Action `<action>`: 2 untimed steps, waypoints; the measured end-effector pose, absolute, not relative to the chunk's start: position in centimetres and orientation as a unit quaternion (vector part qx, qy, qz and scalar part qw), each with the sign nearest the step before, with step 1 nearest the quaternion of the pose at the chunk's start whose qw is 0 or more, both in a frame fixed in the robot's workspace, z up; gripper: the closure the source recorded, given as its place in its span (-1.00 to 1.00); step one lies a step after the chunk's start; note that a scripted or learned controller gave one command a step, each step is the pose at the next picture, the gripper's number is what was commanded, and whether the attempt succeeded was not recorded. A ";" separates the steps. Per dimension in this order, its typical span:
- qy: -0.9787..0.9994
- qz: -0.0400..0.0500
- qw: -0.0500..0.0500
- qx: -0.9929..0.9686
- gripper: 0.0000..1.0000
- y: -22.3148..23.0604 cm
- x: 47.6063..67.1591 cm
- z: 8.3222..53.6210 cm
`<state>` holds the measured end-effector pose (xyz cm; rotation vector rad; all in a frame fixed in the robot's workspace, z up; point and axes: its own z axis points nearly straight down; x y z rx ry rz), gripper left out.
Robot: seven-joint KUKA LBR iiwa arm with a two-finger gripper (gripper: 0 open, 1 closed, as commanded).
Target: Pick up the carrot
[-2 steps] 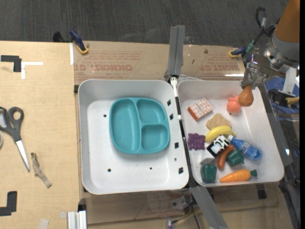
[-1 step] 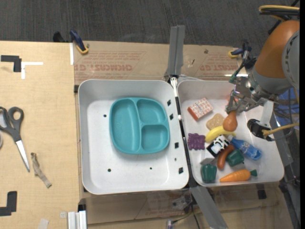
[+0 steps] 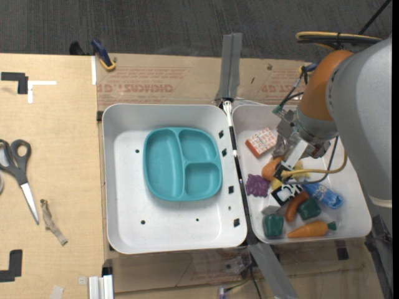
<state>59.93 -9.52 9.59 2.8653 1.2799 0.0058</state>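
Carrot (image 3: 308, 230) lies well below gripper (image 3: 288, 162), at right bin's (image 3: 361, 192) near wall. We cannot tell gripper's state. We judge risk: descent here meets orange piece (image 3: 271, 167) directly beside gripper, or crowded toys shove carrot aside.

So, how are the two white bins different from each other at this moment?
The left bin holds one thing, a teal divided plate; the right bin holds a crowd of small toys, among them a carrot and a purple piece. The gripper is down in the right bin, while no arm reaches over the left bin. Both are shallow, white and side by side.
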 end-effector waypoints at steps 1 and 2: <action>0.408 0.002 0.001 0.913 -1.00 -9.5 59.9 9.5; 0.430 0.002 0.002 0.903 -1.00 -9.6 57.1 9.5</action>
